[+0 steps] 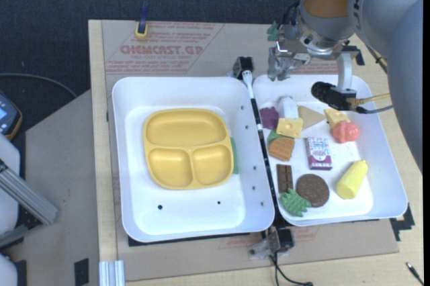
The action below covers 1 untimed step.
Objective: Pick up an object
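Camera view: gripper (281,70) sits at upper centre of the frame over the right bin's (393,174) top edge; cannot tell if fingers are spread or closed. Toy food crowds that bin below it: cheese (290,127), pink piece (345,131), cookie (312,189), yellow piece (352,179). Left bin (127,164) holds a yellow tray (187,147).

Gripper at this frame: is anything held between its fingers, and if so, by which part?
Nothing is held. The gripper hangs above the far edge of the right bin, with no item between its fingers.
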Available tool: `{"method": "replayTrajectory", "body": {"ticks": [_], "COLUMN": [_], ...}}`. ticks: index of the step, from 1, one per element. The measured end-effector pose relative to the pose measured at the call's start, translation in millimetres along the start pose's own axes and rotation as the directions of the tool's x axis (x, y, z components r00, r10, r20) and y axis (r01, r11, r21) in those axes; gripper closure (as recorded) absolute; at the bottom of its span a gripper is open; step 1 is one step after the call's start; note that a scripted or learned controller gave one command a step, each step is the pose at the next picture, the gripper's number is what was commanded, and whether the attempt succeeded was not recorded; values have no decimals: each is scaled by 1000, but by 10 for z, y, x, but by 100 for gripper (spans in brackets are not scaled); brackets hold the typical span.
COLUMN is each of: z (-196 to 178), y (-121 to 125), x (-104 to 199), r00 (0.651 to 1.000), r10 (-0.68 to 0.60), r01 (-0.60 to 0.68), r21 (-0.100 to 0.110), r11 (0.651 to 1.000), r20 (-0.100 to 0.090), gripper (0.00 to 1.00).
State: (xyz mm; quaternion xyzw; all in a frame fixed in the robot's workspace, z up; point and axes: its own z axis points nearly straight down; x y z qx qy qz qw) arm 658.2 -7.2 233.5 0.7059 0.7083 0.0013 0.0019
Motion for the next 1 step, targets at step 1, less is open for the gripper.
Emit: {"method": "replayTrajectory", "body": {"ticks": [1], "z": [190], "y": [47], "x": [92], "r00": [1000], "r10": [2], "r01": [-2], "r21": [7], "r11": [1000], "r20": [0], "gripper": [100]}}
